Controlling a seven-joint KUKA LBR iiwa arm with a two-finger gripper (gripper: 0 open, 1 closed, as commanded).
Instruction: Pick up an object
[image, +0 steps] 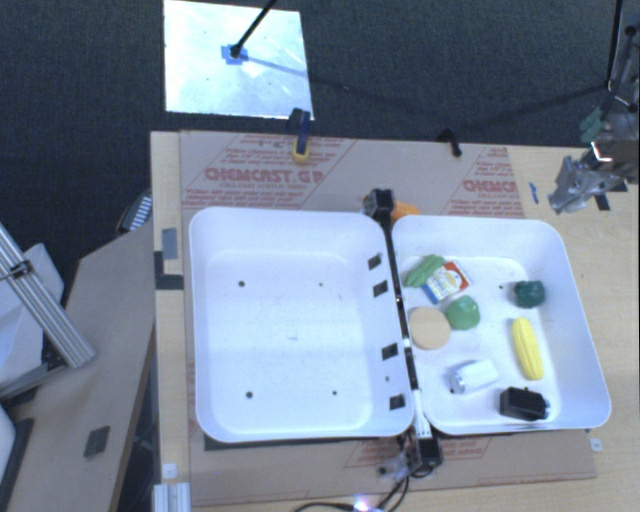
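The right bin (560, 250) holds several small objects: a yellow corn cob (527, 348), a dark green ball (528, 293), a tan round disc (430, 328), a green lump (463, 313), a green pod (423, 269), a red-white-blue packet (445, 281), a white cylinder (472, 376) and a black block (523, 403). My gripper (585, 188) hangs at the far right edge, above the bench and beyond the right bin's back right corner, well away from every object.
The left bin (290, 320) adjoins the right bin along a clipped seam. Both stand on a cardboard sheet (260, 165). A shiny square plate (237, 58) lies on the dark floor behind. A metal rail (40, 300) leans at the left.
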